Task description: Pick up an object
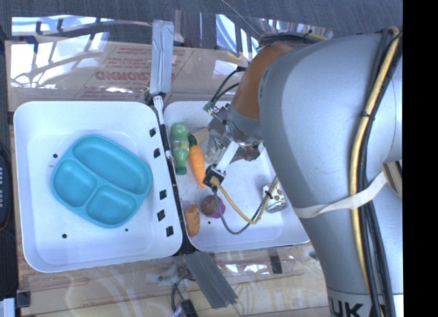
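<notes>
Two toys sit nearest your gripper (223,146), low in the bin (274,230) on the arm's side: the carrot (197,165) lies just beside it, seemingly untouched, the green toy (179,147) beyond; whether it is wide or closed, you cannot tell

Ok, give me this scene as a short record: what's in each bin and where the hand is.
left bin: blue divided plate
right bin: green vegetable toy, orange carrot, purple round item, tan item
hand: above right bin, beside the carrot
</notes>
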{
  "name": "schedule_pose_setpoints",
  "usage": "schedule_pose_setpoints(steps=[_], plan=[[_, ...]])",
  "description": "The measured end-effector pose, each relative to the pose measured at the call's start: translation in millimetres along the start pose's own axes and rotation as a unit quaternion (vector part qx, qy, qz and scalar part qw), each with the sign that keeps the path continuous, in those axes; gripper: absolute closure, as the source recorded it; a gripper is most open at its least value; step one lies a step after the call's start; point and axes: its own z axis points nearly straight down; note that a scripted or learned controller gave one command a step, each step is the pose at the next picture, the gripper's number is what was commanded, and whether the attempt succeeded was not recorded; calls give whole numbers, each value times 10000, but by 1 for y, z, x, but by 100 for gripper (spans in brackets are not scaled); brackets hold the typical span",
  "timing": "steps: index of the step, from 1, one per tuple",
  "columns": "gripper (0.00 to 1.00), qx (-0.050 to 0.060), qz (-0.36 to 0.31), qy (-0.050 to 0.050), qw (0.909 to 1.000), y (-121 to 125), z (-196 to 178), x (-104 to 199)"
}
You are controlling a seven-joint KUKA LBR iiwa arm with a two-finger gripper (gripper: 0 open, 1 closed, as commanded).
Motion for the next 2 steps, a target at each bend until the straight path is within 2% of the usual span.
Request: schedule_pose_setpoints(steps=[1,2], plan=[[100,-37,2282,51,9736,-48,-152,26],[100,3,1869,-11,9824,-126,-103,34]])
